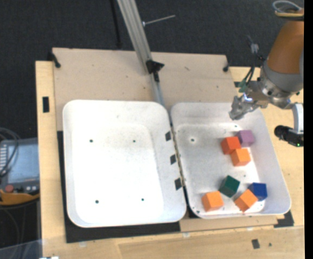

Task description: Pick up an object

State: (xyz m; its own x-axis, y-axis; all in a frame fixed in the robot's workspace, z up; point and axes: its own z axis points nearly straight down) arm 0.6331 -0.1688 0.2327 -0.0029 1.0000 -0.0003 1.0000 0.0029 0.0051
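Note:
The right bin (199, 161) holds several small blocks. A purple block (246, 138) sits beside a red-orange block (231, 144), with an orange block (241, 156) just below them. Nearer the front lie a dark green block (229, 186), a blue block (258, 190) and two orange blocks (212, 200) (246, 199). My gripper (238, 112) hangs over the bin's far right corner, above and behind the purple block, with nothing visibly between its fingers.
The left bin (116, 161) lies beside the right one. A slanted metal rail (137, 34) runs from the top down to the gap between the bins. A control pendant (16, 169) with cables lies off the bench at the left.

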